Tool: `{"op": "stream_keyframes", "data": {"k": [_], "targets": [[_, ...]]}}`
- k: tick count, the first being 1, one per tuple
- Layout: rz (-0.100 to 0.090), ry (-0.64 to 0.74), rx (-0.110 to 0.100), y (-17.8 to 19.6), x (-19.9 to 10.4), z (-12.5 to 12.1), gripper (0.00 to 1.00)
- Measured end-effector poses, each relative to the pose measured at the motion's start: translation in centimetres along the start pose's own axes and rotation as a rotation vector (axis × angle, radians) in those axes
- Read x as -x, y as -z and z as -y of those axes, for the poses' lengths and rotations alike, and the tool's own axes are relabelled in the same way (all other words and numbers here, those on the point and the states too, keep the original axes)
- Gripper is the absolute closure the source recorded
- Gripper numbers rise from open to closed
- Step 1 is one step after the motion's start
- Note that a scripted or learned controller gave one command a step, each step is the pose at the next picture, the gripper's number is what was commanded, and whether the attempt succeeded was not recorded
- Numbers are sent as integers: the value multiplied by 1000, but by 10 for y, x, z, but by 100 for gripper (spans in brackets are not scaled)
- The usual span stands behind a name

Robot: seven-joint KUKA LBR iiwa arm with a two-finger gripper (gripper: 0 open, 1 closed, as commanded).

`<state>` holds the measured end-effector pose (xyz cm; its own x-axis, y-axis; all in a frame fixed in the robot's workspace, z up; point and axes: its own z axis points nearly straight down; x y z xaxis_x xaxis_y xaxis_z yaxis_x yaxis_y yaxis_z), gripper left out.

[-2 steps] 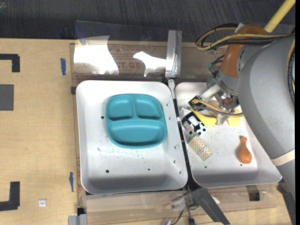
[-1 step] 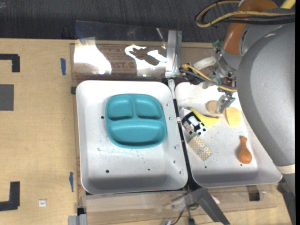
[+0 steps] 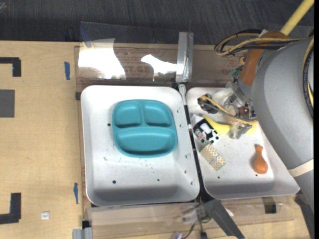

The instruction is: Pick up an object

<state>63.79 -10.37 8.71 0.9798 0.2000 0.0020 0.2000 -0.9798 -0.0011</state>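
Finding no legible brand, label or writing anywhere; faint reddish marks on the brown board [image 3: 134,68] behind the bins [image 3: 94,103] being too washed out by glare to read.

Observing the claw [image 3: 238,117] reaching down into the upper part of the right bin [image 3: 279,180], below the grey arm [image 3: 284,98] and its orange band [image 3: 251,63]. Being unable to tell how wide the claw is standing, its tip lying tangled among metal parts and cables.

Noting a yellow object [image 3: 219,125] lying directly under and just left of the claw, apparently touching or nearly touching it; not seeing it clearly between the tips. Noting a small black-and-white item [image 3: 204,131] lying just beside the yellow one, toward the divider between the bins. Noting a patterned beige strip [image 3: 213,157] lying near, below the black-and-white item. Noting an orange, pear-shaped object [image 3: 259,161] resting well apart from the claw, toward the lower right of the same bin.

Recording a teal divided plate [image 3: 144,127] with three compartments sitting in the middle of the left bin, well apart from the claw.

Recording both bins resting side by side on the tan surface [image 3: 40,133], with blue tape tabs [image 3: 67,70] and black corner marks [image 3: 12,66] at left.
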Motion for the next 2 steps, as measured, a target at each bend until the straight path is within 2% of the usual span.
{"op": "stream_keyframes", "data": {"k": [1,2], "targets": [[-5,25,0,101,-25,46,0],[-4,1,1,190,-14,56,0]]}}
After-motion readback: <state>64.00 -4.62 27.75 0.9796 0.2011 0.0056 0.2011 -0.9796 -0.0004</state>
